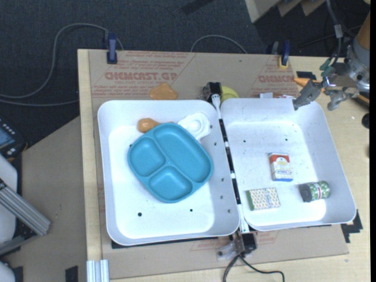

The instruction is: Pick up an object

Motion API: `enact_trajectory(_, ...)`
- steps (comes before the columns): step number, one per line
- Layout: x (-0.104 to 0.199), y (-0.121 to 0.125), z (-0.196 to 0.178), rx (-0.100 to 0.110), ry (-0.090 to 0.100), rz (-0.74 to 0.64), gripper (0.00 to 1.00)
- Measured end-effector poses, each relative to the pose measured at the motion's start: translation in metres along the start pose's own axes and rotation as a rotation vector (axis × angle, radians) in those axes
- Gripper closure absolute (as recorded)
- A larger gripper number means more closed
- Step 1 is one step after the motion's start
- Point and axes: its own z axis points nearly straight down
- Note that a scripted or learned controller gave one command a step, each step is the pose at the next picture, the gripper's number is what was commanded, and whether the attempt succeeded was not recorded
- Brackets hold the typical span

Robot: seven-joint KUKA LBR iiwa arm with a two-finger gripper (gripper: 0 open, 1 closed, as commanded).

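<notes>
Gripper (pixel 320 93) hangs at the upper right corner of the right bin (pixel 258 113), above its rim, with its two fingers apart and nothing between them (one dark finger points down and left toward the bin floor). Closest below the gripper, inside this bin, lies a small red and white box (pixel 281 167), a little left of the gripper's line. Further below it, near the bin's lower edge, a dark green can (pixel 314 191) lies on its side, and left of the can rests a flat green packet (pixel 262 198). Far to the left of the gripper, the left bin (pixel 117 210) holds a blue divided plate (pixel 170 161). A white cup-like piece (pixel 195 124) touches the plate's upper right edge, and a small orange object (pixel 147 124) sits at its upper left. Beyond the bins' top rims, on the board, are a yellow object (pixel 228 93) and an orange piece (pixel 163 91).
</notes>
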Motion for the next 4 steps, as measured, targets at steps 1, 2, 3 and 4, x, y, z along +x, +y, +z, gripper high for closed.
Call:
enact_trajectory(1, -0.005, -0.035, 0.112, 0.013, 0.003, 0.003, 0.0)
enact_trajectory(2, 0.023, -0.043, 0.201, 0.007, 0.003, -0.001, 0.0)
enact_trajectory(3, 0.021, -0.041, 0.186, -0.003, -0.001, 0.001, 1.0)
enact_trajectory(4, 0.12, -0.04, 0.068, -0.014, 0.003, -0.012, 1.0)
